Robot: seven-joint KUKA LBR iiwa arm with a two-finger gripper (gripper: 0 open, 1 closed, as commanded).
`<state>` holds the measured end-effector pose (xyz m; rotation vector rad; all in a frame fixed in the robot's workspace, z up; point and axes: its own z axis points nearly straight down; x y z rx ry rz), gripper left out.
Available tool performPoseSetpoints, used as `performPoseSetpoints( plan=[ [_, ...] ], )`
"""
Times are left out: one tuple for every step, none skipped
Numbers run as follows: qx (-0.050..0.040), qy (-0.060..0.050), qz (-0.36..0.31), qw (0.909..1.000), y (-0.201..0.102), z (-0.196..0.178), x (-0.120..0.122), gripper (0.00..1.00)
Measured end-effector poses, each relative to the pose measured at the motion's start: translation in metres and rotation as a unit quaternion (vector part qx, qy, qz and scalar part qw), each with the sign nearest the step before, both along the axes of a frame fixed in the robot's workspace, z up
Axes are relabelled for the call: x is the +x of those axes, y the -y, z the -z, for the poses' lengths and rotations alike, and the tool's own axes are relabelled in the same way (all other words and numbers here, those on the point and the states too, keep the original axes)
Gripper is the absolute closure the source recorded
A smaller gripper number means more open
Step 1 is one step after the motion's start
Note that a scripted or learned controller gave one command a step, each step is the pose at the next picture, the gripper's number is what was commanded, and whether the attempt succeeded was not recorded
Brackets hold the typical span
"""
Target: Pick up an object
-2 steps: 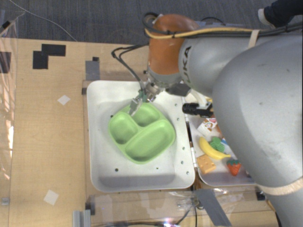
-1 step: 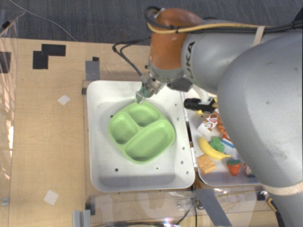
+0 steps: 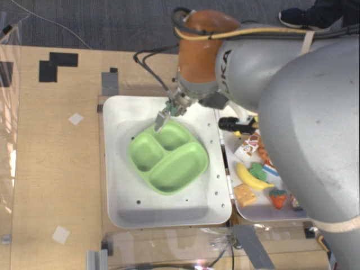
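Camera view: the gripper [image 3: 163, 118] hangs over the far rim of a green divided plate [image 3: 169, 157] lying in the middle of the left bin [image 3: 115, 167]; whether it is open or closed, I cannot tell. A banana [image 3: 251, 176] lies in the right bin [image 3: 247, 210].

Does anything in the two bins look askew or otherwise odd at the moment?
Only mildly: the green divided plate sits turned at an angle to the left bin's walls, with the gripper at its far rim. Nothing looks spilled or broken.
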<state>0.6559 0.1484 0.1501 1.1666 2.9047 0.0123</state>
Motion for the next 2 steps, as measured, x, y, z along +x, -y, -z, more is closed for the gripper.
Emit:
performPoseSetpoints(
  plan=[
    [-0.0007,0.001,0.035,0.9994,0.055,-0.067,0.01,0.0],
    [0.0012,0.002,0.001,1.0,0.0,-0.163,0.005,0.0]
  ],
)
